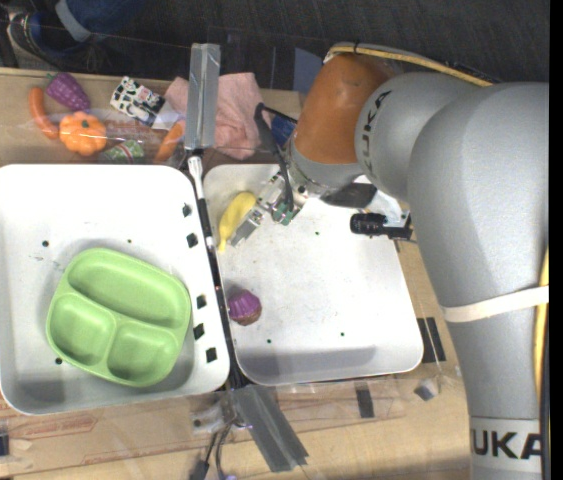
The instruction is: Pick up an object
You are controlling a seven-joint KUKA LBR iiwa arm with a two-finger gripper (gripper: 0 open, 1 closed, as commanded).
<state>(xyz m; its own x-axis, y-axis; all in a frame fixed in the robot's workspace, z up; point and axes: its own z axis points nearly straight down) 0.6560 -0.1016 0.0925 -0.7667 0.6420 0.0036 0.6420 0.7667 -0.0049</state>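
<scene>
Gripper (261, 213) just right of banana (233, 215), touching it; banana long axis runs top-to-bottom, slightly tilted; grip state cannot tell

The big grey robot arm (481, 188) has letters on it. Low down at the right you can read "UKA" in dark letters, cut off at the edge. Near the orange band (336, 108) are more dark letters, too bent to read.
</scene>
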